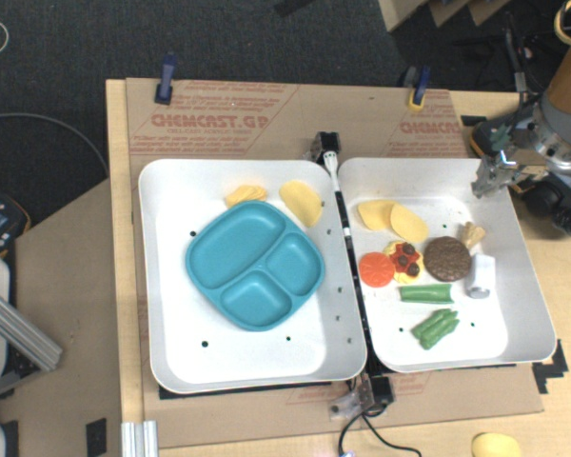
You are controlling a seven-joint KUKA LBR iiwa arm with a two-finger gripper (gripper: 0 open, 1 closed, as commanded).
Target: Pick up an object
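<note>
My gripper (488, 176) hangs over the far right corner of the right bin (528, 343), with nothing visibly in it. In that bin lie two yellow chips (392, 219), an orange tomato slice (377, 269), a small red-and-yellow pizza piece (404, 259), a brown patty (446, 258), a tan piece (472, 233), a white piece (480, 276), a green bean pod (425, 294) and a bunch of green beans (435, 327). The gripper is above and to the right of these, closest to the tan piece.
The left bin (162, 350) holds a blue divided plate (255, 265) and two yellow pieces (302, 201) near its far edge. A black bracket (325, 148) sits between the bins at the back. Blue clamps (165, 79) hold the board's far edge.
</note>
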